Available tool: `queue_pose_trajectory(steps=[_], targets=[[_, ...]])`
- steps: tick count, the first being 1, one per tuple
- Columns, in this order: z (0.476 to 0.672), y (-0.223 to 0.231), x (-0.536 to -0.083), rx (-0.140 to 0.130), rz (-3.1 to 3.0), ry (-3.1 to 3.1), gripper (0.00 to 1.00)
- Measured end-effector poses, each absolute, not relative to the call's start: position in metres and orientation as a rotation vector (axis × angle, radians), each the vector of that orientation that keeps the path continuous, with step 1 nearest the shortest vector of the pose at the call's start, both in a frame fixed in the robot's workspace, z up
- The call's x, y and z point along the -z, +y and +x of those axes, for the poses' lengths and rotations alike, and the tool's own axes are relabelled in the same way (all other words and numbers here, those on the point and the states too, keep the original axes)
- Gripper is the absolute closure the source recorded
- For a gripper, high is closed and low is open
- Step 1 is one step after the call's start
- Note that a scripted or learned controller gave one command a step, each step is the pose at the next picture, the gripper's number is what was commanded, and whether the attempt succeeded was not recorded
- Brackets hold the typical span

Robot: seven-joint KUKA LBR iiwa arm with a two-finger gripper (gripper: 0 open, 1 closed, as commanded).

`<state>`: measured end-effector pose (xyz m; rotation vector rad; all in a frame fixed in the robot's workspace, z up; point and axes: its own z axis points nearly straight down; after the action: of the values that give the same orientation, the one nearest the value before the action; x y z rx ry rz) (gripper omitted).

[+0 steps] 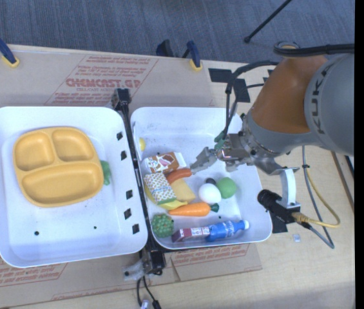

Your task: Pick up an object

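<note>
My gripper (199,161) hangs over the middle of the right bin (169,118), pointing down and to the left. Just below it lie a white egg (209,192) and a green ball (227,187). To its left are a snack packet (161,163), a red piece (179,175), a checkered packet (158,187) and a yellow piece (183,190). Nearer the front lie a carrot (191,209), a green broccoli piece (162,224) and a blue-capped bottle (210,232). Nothing shows in the gripper.
The left bin (14,237) holds a yellow divided tray (57,166) with a small green thing (106,172) at its right side. A small yellow item (142,144) sits by the right bin's left wall. The arm (297,108) covers that bin's right rim.
</note>
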<state>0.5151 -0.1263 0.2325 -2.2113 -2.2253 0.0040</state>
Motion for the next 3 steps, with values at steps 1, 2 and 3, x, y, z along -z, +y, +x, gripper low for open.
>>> queue_pose_trajectory(steps=[1,2,3], targets=[[0.476,-0.102,-0.091,-0.003,-2.167,-2.268,0.00],[0.557,-0.095,-0.092,-0.001,-1.850,-2.538,0.00],[0.625,-0.103,-0.091,-0.007,-1.837,-2.539,0.00]])
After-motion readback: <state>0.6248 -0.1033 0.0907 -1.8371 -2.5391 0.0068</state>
